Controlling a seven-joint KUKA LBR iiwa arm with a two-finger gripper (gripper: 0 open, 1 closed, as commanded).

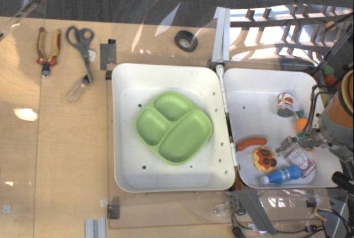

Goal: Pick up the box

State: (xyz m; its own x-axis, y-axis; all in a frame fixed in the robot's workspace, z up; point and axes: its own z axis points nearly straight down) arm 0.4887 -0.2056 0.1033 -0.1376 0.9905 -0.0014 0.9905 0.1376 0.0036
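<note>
White plastic bins are sitting side by side on the wooden bench (61,137). The left bin (127,170) is carrying a green divided plate (174,127) at about its middle, three compartments showing.

The right bin (249,87) is holding the clutter. A small can (285,104), white with red markings, is lying near the far edge. An orange carrot-like piece (301,123) is resting toward the right edge. A red sausage (251,143) is lying near the left edge, with a pizza-slice toy (264,159) just beside it toward the near edge. A blue bottle (282,175) is lying on its side along the near edge.

The box (301,160), small and flat with a white and pink printed face, is sitting in the right bin's near right part, touching or just above the bottle.

The grey arm (337,115) is reaching in over the right edge of that bin. The gripper (298,143) is hanging just over the far end of the box, close to it. Cannot tell how the gripper is set, nor whether it is touching the box.

On the bench's far left corner, red-handled pliers (46,50) and grey scissors (82,48) are lying side by side. A roll of dark tape (186,40) is resting beyond the left bin's far edge.
</note>
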